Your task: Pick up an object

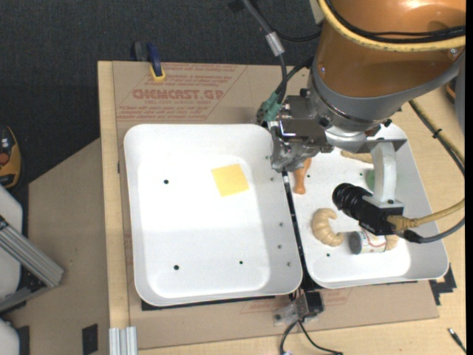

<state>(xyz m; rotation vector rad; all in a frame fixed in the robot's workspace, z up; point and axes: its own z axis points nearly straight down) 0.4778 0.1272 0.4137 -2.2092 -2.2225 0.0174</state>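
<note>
The gripper (295, 156) hung over the right bin's (421, 268) left edge; its grip could not be told. Below it a slim orange carrot-like stick (300, 177) lay roughly upright in view. Nearby sat a tan croissant (325, 226) and a small grey cylinder (355, 242). A flat yellow square (230, 180) rested in the left bin (148, 198).

A robotics lab: white bins (140, 220) on a cardboard-covered bench (185, 87), cables, aluminium framing (26, 254)

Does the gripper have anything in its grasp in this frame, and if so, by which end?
It looks like the gripper has the orange carrot-like piece by its upper end; the lower end hangs free over the right bin.
</note>
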